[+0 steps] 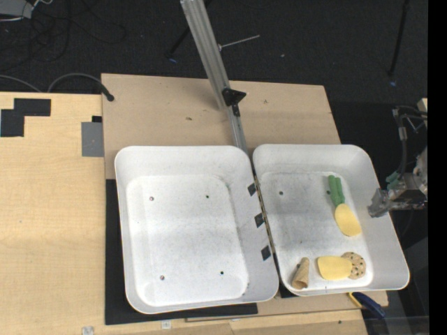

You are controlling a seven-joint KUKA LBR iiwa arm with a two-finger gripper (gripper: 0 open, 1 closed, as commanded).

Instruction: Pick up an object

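Observation:
The right bin (307,153) holds several small items. A green stalk (335,188) lies near its right wall, with a yellow rounded piece (348,220) at its lower end. Along the front wall lie a tan cone (302,273), a flat yellow piece (333,268) and a brown dotted cookie (355,264) that touches it. My gripper (392,197) hangs at the right bin's outer right rim, level with the yellow rounded piece and apart from it. Most of the arm is cut off by the frame edge.
The left bin (133,169) stands beside the right one, joined by black clips (258,219). A slanted aluminium bar (209,54) rises from behind the bins. Wooden bench surface (49,187) stretches to the left; cables lie on the dark floor behind.

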